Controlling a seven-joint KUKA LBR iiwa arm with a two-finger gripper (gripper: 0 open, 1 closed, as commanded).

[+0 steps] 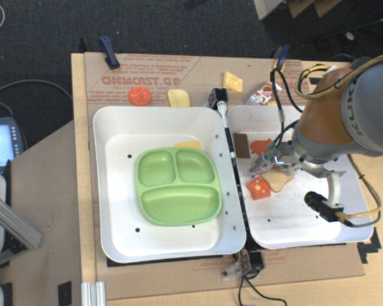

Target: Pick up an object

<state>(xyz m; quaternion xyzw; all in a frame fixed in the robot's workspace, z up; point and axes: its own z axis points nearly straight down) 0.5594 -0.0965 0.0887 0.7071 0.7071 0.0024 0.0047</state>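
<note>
On the left we see a shallow white plastic bin (108, 190) holding a green moulded plastic tray with three compartments (177, 185), a pale yellow slab (187, 145) peeking from behind its far edge. Beyond that bin, on the cardboard, lie an orange round disc (140, 95) and a yellow rounded block (178, 97). Moving right, the second white bin (293, 234) holds a red cube-like block with a light mark (260, 187), a tan flat piece (280, 181) touching it, and a reddish object (260, 146) near a brown square (241, 145). The grey metal two-finger gripper (268, 162) sits low among these, just above the red block. We cannot tell how wide it stands or whether it grips anything. We judge a good pick needs it centred over one piece, clear of neighbours. The wrist hides the bin's middle.
</note>
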